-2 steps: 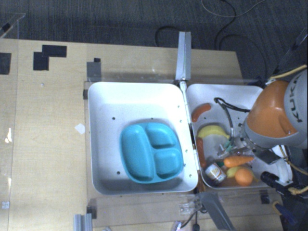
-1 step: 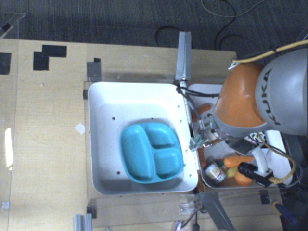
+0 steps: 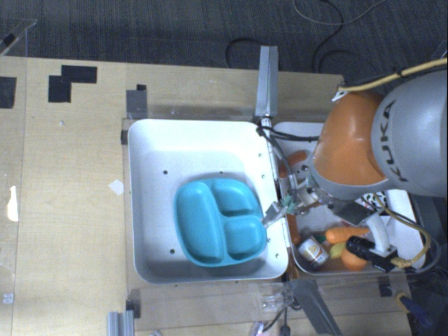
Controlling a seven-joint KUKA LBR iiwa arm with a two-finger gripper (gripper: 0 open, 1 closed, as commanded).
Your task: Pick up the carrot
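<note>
From the overhead camera, the left bin [image 3: 143, 187] holds a blue divided plate [image 3: 210, 222] in its near right part. The grey arm [image 3: 413, 138] with its orange band covers most of the right bin [image 3: 302, 266]. The gripper [image 3: 280, 210] sits low over the wall between the two bins, its tip just reaching the plate's right edge; whether it is open or closed cannot be told. The carrot [image 3: 339, 234] lies in the near part of the right bin, partly hidden under the wrist and apart from the gripper. A small round can [image 3: 312, 251] sits just to its left.
</note>
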